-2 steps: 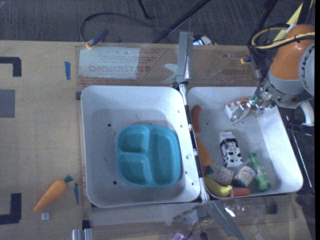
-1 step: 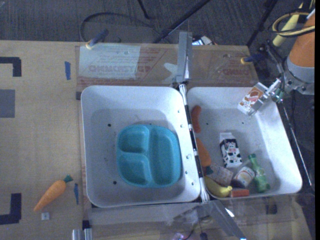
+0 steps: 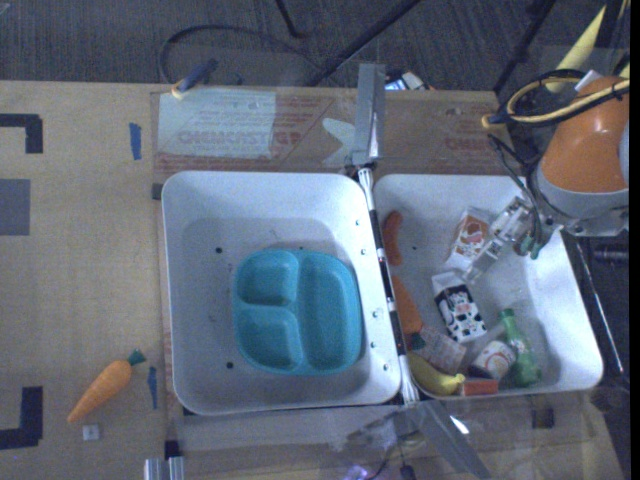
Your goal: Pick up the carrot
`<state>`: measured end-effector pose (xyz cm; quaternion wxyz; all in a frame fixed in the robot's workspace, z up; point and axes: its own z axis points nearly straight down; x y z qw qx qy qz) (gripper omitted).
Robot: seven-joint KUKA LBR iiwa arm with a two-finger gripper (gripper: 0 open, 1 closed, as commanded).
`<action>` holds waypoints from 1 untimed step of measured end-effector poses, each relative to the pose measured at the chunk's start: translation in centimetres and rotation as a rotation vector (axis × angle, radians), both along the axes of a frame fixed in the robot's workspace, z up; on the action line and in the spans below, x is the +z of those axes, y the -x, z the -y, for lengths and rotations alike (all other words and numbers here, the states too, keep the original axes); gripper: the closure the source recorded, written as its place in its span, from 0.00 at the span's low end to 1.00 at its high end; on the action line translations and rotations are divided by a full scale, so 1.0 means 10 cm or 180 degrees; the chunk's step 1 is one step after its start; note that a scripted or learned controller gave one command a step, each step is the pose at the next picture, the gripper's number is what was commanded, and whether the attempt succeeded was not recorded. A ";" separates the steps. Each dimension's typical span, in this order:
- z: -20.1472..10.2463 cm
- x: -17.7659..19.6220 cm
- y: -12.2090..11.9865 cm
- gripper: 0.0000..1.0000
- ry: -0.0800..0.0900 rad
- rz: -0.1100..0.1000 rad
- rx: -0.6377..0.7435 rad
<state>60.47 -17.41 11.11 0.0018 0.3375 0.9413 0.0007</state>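
Over at the far left, an orange toy carrot with a green top lies on the bare wooden counter, outside both bins and tilted with its green end up and to the right. It sits near the lower left corner of the left shallow white bin, apart from it. Inside that bin rests a teal plastic divided tray, nothing on it.

Moving right, across the divider, the right shallow white bin is crowded. A slim orange piece lies along its left wall and could be a second carrot, though it is too blurred to call. Near it are a small black-and-white carton, a yellow toy banana and a green bottle-shaped toy.

At the right, the grey arm with its orange band reaches in, and the end effector hovers over the upper part of the right bin, just beside a small white-and-orange carton. Whether it is open or closed, I cannot tell. Nothing is visibly held.

By my reading this is the approach stage, no grasp made. The next move calls for lining up over a carrot's long body and descending.
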 end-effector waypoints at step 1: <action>-0.71 -0.13 0.06 0.00 0.0011 0.0030 0.0417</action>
